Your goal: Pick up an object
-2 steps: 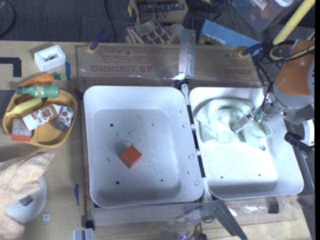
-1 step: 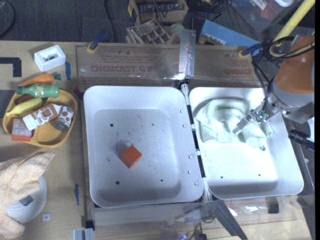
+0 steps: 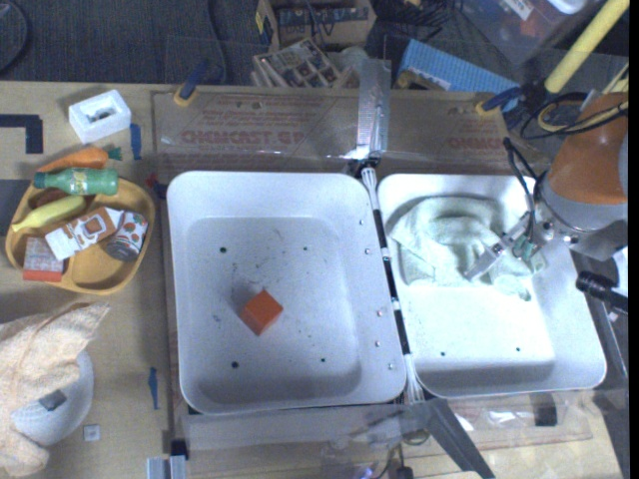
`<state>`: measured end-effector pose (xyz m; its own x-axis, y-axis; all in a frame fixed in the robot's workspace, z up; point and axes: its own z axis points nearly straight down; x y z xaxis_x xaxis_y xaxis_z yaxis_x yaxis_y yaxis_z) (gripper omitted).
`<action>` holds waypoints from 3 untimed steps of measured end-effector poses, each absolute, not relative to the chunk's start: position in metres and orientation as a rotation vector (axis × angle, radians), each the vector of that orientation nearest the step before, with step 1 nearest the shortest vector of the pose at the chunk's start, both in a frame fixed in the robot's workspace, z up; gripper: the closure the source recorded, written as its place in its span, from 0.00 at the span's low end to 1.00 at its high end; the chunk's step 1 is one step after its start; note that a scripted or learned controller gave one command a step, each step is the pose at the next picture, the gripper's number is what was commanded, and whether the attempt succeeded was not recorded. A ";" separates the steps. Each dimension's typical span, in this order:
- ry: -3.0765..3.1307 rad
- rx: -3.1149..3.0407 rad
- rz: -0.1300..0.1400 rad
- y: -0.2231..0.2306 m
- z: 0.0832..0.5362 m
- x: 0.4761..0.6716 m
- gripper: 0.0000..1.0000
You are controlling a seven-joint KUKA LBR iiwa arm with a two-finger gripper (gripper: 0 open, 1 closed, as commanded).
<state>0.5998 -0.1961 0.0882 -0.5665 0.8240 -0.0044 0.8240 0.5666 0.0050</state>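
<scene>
The gripper (image 3: 507, 247) was low in the right bin (image 3: 499, 357), and its fingers were pressed into the crumpled pale cloth (image 3: 444, 238); whether they were open or closed on a fold, I cannot tell. The cloth lay directly under the gripper and spread to its left. I judged that a thin fold could slip out when the arm lifted. The orange block (image 3: 262, 311) sat far to the left of the gripper, in the left bin (image 3: 200, 367).

Wooden bench (image 3: 80, 118) with dark carpet floor (image 3: 110, 23) beyond its far edge; yellow bowl (image 3: 75, 257) at bench's left end; cluttered crates (image 3: 305, 28) behind.
</scene>
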 end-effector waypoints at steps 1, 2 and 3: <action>2.768 1.468 0.003 -0.185 0.088 0.638 0.00; 2.657 1.661 0.007 -0.219 0.087 0.633 0.00; 2.721 1.578 -0.011 -0.179 0.087 0.665 0.00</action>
<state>0.6654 -0.1788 0.0869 -0.4967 0.8679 -0.0005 0.8679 0.4967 -0.0081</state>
